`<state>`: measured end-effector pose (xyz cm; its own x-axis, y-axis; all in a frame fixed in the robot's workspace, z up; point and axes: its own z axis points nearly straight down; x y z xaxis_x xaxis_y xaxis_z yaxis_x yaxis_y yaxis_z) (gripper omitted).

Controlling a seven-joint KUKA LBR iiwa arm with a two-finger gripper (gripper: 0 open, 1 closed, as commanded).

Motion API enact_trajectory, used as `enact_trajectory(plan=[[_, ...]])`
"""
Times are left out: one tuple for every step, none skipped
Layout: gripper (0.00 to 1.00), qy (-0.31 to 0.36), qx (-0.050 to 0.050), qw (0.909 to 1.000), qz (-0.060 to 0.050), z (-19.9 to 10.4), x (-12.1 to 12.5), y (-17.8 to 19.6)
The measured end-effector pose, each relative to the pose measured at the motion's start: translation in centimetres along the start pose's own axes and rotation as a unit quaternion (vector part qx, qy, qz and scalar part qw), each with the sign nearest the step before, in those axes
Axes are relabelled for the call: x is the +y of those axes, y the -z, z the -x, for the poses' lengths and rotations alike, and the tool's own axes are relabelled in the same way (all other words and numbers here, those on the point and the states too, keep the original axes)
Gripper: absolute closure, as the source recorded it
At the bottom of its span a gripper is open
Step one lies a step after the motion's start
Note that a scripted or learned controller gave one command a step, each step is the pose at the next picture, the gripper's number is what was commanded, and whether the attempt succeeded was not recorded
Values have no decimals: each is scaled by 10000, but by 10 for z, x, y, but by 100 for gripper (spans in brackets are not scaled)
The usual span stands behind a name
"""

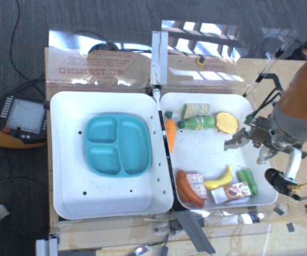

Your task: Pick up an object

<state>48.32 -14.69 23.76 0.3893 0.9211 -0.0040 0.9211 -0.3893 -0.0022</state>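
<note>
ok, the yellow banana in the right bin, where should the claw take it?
Likely at the middle of the banana, claw coming straight down, fingers across its narrow width. It lies flat and curved, with the sausage and small carton on its left and a packet just below, so its ends are crowded.

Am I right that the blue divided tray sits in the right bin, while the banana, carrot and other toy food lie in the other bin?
Not quite: the camera view shows the blue divided tray in the left bin. The banana, carrot and other toy food lie in the right bin, as you otherwise said.
</note>
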Motion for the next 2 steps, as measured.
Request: enact_trajectory(plan=[[0, -226, 13, 9997, -20, 8, 3, -116], [0, -108, 64, 9999, 12, 26, 15, -147]])
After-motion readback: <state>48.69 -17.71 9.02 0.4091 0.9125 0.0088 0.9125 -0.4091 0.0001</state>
